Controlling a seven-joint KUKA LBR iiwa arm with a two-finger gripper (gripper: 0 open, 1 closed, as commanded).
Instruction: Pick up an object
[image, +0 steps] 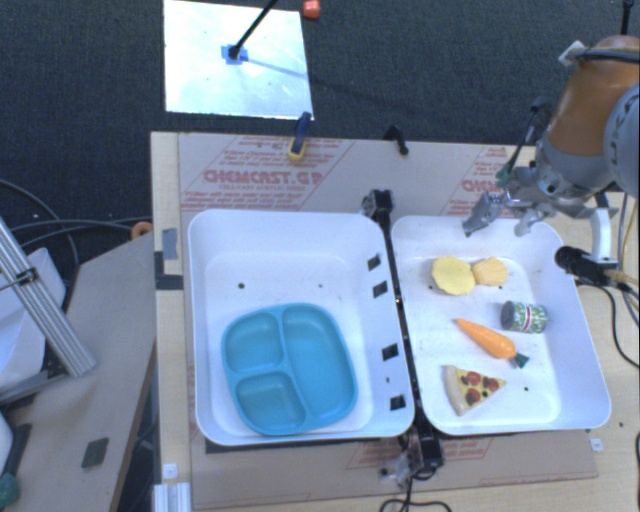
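Camera view: our jaws (503, 213) hang released above the right bin's (578, 400) far rim; descending here, we risk striking plastic, missing the yellow pieces (454, 276).

**A:** What's in the left bin?

**B:** The shallow white left bin (300, 235) holds a light blue plastic plate with three compartments (288, 368), lying toward its near side.

**A:** And past the bins?

**B:** A printed cardboard sheet (262, 171) lies under them. Farther off, a shiny square metal panel (238, 60) rests on dark carpet.
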